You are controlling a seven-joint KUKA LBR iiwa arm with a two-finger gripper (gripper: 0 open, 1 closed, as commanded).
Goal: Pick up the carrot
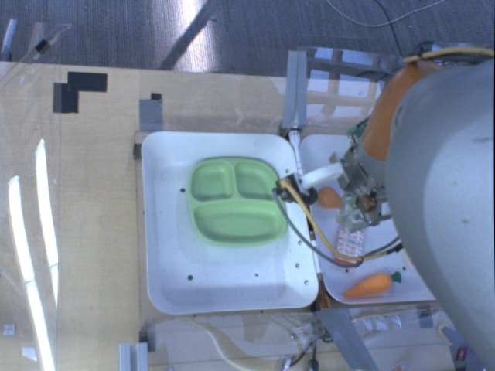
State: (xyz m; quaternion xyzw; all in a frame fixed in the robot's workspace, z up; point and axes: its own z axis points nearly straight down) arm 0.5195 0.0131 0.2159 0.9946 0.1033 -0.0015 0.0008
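The carrot (370, 286), orange with a small green top at its right end, lies flat near the front edge of the right bin (317, 151). My gripper (357, 204) hangs over the middle of that bin, well behind the carrot and apart from it. The big grey arm (445, 176) with its orange band covers most of the right bin. A yellow cable loops from the wrist down across the bin.
A green divided plate (236, 202) sits in the left bin (166, 269). In the right bin a small round orange object (329, 198) lies left of the gripper, and a flat white-and-red packet (350, 243) lies just below it.
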